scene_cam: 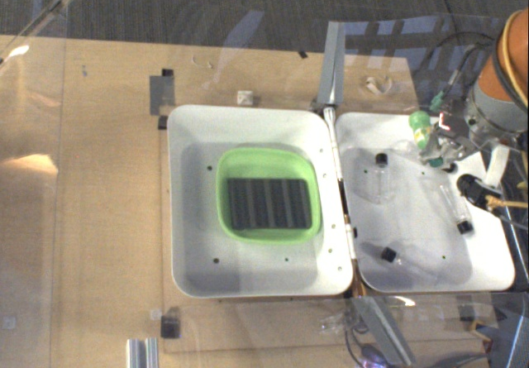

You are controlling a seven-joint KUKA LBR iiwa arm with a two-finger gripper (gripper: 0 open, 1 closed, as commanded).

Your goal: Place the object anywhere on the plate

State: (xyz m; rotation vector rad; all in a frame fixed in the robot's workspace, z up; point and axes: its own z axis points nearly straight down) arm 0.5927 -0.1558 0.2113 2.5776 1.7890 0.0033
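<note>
Gripper (pixel 436 151) hovers at the right bin's (pixel 488 275) far edge; whether it is closed I cannot tell. Beside it sits a green object (pixel 421 121). My next move: carry that to the green plate (pixel 269 166) in the left bin (pixel 186 193).

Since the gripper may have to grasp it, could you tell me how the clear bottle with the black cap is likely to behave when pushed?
The clear bottle looks see-through and thin-walled, so probably light. It seems to lie on its side on the smooth right bin, so it may roll or slide.
</note>
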